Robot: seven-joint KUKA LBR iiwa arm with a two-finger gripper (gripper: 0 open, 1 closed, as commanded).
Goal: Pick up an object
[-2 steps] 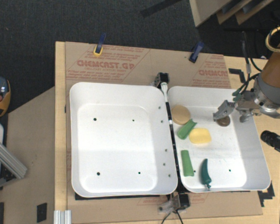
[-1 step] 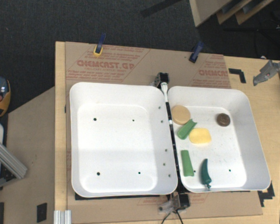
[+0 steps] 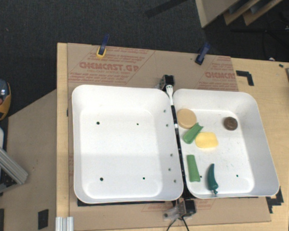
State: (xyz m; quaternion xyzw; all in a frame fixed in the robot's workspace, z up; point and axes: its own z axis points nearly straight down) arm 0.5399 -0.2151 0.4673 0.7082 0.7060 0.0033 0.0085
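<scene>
Within right bin [image 3: 244,156]: tan disc [image 3: 186,117] | yellow piece [image 3: 206,140] beside green block [image 3: 192,133]; pincer grip: cannot tell

Laboratory or workshop test bench. Two shallow white bins [image 3: 119,145] set side by side on a brown cardboard sheet [image 3: 137,64] printed with a maker's name, fastened by clamps [image 3: 102,46] at the far edge. Wooden benchtop [image 3: 36,145] beneath, dark carpet [image 3: 53,16] beyond, aluminium framing [image 3: 4,161] at left, loose cable [image 3: 187,230] in front.
</scene>
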